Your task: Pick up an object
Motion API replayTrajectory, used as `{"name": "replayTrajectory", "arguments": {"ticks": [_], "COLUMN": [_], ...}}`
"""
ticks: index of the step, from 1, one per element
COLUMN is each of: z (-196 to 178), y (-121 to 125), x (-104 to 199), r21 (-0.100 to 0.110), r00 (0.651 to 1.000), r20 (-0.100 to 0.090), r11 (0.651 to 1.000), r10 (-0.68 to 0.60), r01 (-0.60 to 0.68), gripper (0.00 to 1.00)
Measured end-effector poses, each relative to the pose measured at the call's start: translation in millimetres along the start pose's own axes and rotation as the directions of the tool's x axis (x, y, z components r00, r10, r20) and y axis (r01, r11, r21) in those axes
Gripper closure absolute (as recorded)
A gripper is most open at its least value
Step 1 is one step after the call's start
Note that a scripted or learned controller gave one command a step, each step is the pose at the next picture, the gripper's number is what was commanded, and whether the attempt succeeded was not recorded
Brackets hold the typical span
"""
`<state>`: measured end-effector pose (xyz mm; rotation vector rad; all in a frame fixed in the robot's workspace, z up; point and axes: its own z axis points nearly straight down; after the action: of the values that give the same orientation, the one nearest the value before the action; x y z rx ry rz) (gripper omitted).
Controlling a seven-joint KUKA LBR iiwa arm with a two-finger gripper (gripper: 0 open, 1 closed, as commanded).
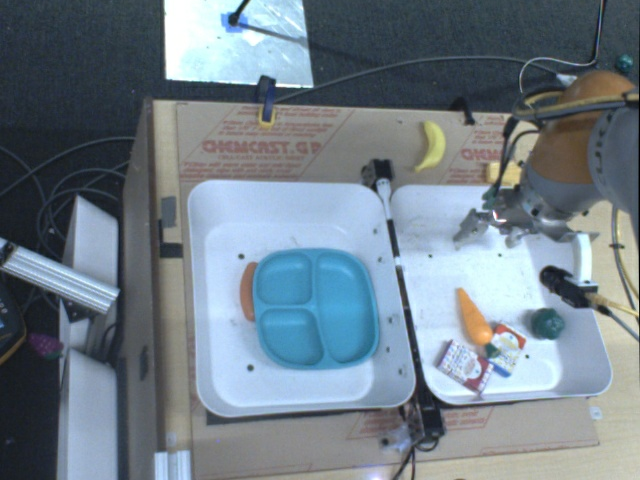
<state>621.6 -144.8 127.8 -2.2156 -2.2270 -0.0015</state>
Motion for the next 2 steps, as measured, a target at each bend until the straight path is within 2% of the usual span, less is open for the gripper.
{"name": "replayTrajectory", "arguments": {"ticks": [1,2], "z": [8.8,43.8], "y": [-61.0,-100.6], "x": [19.6,35.3], "r21": [0.001,0.000], "r00": [1.000,1.000], "r20": [0.001,0.001], "r11": [1.000,1.000], "r10": [0.004,0.004], "r01": [-0.004,-0.004], "gripper": [0.00,0.00]}}
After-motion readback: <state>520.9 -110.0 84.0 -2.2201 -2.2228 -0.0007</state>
